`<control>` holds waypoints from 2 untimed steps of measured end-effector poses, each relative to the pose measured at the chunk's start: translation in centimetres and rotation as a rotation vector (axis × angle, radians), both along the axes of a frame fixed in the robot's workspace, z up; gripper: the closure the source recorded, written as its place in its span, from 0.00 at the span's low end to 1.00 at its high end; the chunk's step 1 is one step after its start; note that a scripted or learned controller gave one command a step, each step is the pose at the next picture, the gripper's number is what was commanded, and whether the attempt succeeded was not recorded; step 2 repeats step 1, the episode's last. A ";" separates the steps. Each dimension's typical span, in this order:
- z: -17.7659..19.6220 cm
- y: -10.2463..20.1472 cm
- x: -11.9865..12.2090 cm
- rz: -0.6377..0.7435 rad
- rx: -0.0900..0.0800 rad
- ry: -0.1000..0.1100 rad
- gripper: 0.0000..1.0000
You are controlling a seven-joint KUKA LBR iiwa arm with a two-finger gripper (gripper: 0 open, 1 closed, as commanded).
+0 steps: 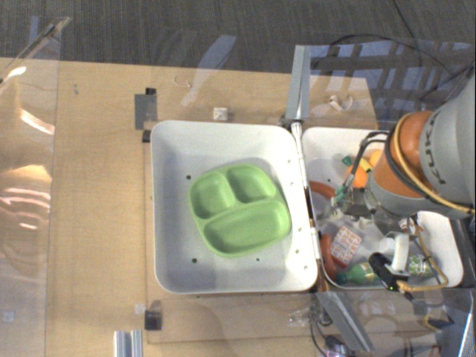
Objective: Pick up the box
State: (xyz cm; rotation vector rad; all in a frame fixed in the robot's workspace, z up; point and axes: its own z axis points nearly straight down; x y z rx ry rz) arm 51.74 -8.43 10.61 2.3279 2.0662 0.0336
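The two-finger gripper hangs low over the left half of the right-hand shallow white bin, below the grey arm with its orange band, which reaches in from the right and covers much of that bin; whether the gripper is parted or closed I cannot tell, since the wrist and cabling hide its tip, and nothing can be made out held in it. Just near of the gripper, toward the bin's near-left corner, lies the small flat box with a pale, red-patterned printed face, resting on the bin floor on its broad side and a little askew to the bin walls. It looks light, thin and stiff like card, with short edges that offer a narrow grip. Around it are a green rounded object at the near wall, a dark red piece on the far-left side, and an orange item by the arm. By my reading the step in hand is the approach: the box seems ungrasped, so the next move calls for shifting slightly nearward, centring above the box, aligning across its shorter span and descending without snagging the neighbours. The left-hand white bin holds a lime-green three-compartment plastic plate, well apart from the work.
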 end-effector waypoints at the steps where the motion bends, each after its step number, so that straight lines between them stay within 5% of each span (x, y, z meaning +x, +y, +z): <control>1: 0.0 0.0 0.0 0.000 0.000 0.000 0.00; 2: 0.0 0.0 0.0 0.000 0.000 0.000 0.00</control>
